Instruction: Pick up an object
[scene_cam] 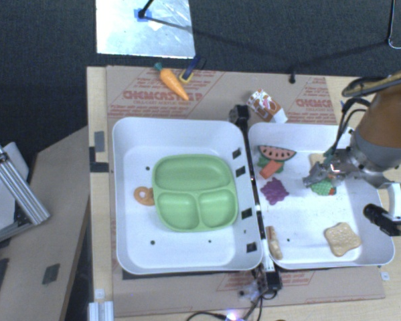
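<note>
A: Start at the left. What sits in the left bin [130, 246]?

B: A green divided plate [193, 191] lies in its middle, three compartments, all bare. Just beside the plate's left edge there is a small orange pretzel-shaped ring [144, 196] on the bin floor.

A: And behind the bins?

B: A toy carrot [173, 83] lies on the cardboard past the left bin's far edge. Further right, a small red and white packet [266, 105] stands by the far corner of the right bin [367, 256].

A: Now the right bin.

B: Near its far left corner there is a watermelon slice [276, 154], with a red piece [270, 168] touching it below, then a purple grape cluster [275, 190]. A thin tan piece [274, 242] lies along the left wall at the front, and a slice of toast [341, 238] lies near the front right.

A: The arm?

B: It reaches in from the right. The gripper [323, 176] is down over a green and red item [324, 187], seemingly touching it. Whether its jaws are apart or together I cannot tell, they are too blurred
</note>
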`<state>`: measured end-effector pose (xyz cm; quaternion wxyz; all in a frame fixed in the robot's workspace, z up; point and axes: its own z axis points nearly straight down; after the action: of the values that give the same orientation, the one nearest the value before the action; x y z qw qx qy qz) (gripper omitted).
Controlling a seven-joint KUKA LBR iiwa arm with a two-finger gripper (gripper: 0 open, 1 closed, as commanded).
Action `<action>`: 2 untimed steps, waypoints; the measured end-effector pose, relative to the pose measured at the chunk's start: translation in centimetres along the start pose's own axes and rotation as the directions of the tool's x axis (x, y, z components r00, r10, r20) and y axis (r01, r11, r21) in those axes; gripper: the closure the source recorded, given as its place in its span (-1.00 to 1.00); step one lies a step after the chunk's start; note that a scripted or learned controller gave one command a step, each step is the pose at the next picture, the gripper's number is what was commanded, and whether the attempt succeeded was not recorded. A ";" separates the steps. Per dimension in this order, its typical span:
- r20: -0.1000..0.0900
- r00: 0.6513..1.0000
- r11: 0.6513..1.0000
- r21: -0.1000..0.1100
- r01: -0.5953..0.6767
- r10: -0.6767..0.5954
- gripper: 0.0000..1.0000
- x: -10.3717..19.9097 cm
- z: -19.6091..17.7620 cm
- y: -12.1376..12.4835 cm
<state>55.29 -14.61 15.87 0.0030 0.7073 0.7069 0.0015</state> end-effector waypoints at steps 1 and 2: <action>0.000 1.000 1.000 -0.002 0.005 -0.005 1.00 -0.2 -6.5 0.1; -0.002 1.000 1.000 0.004 0.005 -0.005 1.00 -0.2 -6.6 0.2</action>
<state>55.40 -14.84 22.45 0.0011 0.7057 0.7085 0.0007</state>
